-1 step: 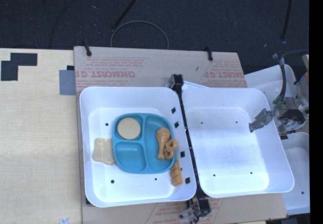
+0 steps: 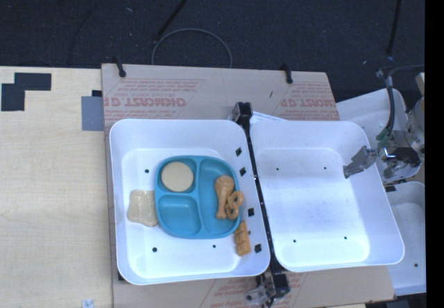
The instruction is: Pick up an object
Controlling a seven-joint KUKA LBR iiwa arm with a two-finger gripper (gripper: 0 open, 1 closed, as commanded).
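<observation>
My gripper (image 2: pixel 355 163) sits at the right bin's (image 2: pixel 326 258) right wall, just over the rim, well apart from every object. Can't tell from this angle how it's set, and nothing visible in it

All candidates are in the left bin (image 2: pixel 139 134):
- blue tray (image 2: pixel 186 220), three compartments, roughly centred, long axis left-right
- round tan disc (image 2: pixel 176 176) in the tray's far-left compartment, flat, no clear heading
- tan pretzel-shaped piece (image 2: pixel 227 197) in the tray's right compartment, long axis running far to near, twisted loops at the near end
- tan bread-like slab (image 2: pixel 142 207) on the bin floor, touching the tray's left edge, long axis roughly far-near
- small brown lumpy piece (image 2: pixel 241 238) just off the tray's near-right corner, long axis far-near, close to the divider

In the way: black divider (image 2: pixel 253 189) where the two bins meet lies between my gripper and everything. The small brown piece is tight between tray rim and the bin's right wall. Cardboard sheet (image 2: pixel 194 95) lies under both bins
</observation>
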